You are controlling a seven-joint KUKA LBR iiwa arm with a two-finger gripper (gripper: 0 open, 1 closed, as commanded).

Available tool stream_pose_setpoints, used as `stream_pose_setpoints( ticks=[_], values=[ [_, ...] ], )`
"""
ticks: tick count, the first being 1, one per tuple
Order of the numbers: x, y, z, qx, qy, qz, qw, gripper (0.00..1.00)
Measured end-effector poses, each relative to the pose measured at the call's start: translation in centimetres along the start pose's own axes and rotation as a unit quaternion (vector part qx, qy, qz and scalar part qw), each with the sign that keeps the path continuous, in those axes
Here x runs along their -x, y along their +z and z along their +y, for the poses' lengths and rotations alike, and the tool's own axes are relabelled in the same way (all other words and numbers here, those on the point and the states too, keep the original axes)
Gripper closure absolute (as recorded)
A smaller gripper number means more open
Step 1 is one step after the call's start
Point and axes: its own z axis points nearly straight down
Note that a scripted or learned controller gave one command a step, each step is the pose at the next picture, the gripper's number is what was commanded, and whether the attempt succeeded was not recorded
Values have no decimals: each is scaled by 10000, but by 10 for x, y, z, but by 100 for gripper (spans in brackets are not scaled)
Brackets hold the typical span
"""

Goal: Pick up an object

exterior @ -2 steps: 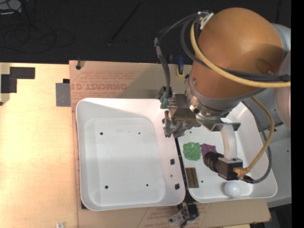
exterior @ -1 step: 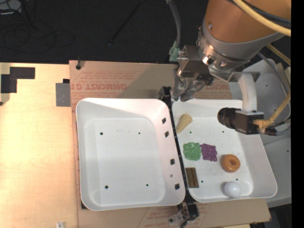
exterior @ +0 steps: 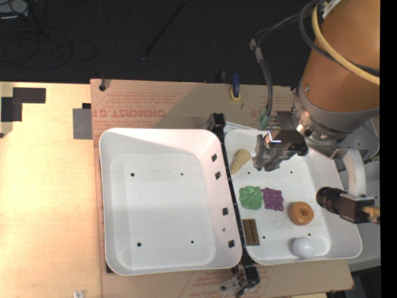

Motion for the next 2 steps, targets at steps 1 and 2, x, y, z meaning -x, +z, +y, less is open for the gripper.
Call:
stream_pose_setpoints(
  ticks=[1, 2],
  values=[
    [-62, -101, 11, 85, -65, 27, 9999, 100],
    [-83, -110, 0, 39, -47, 11, 10000, 100]
  ],
)
